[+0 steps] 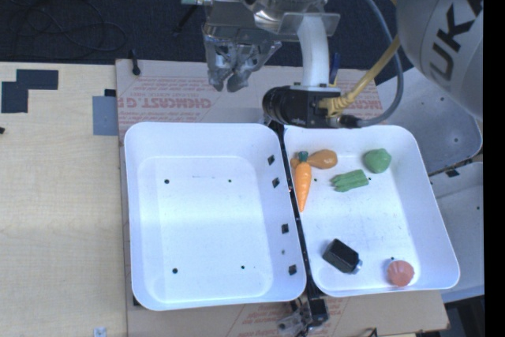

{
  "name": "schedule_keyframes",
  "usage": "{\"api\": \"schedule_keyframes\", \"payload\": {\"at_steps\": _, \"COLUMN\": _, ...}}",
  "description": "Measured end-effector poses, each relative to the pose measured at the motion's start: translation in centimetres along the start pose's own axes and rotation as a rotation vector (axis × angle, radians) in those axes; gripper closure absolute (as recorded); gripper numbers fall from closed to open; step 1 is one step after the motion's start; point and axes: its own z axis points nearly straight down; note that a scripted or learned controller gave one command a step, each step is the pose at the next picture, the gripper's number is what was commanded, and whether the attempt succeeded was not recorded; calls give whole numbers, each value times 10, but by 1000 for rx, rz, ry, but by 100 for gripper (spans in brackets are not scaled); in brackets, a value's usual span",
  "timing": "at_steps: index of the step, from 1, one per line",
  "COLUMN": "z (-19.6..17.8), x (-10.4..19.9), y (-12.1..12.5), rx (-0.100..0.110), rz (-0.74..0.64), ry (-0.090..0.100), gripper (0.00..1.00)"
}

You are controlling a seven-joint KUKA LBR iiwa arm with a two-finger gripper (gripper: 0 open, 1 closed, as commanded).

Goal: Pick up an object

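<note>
While the claw (233, 79) is being held above the counter at 12 o'clock of the left bin (203, 140), fingers pressed together and gripping nothing, the carrot (301, 182) is lying in the right bin (418, 193), at its 9 o'clock edge.

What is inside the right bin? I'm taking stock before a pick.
The right bin holds a carrot, an orange piece, two green pieces, a black block and a pink ball. Nothing looks covered.

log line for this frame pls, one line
gripper: above bench behind left bin, holds nothing | right bin: carrot, black block | phase: pre-grasp
</note>
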Motion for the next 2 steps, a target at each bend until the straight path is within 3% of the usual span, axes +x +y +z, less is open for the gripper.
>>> {"api": "schedule_keyframes", "payload": {"at_steps": 1, "z": 102, "x": -1, "y": -59, "rx": 8, "rz": 3, "ry": -2, "gripper": 100}}
{"api": "schedule_keyframes", "payload": {"at_steps": 2, "z": 97, "x": -1, "y": -56, "rx": -3, "rz": 4, "ry": 2, "gripper": 0}}
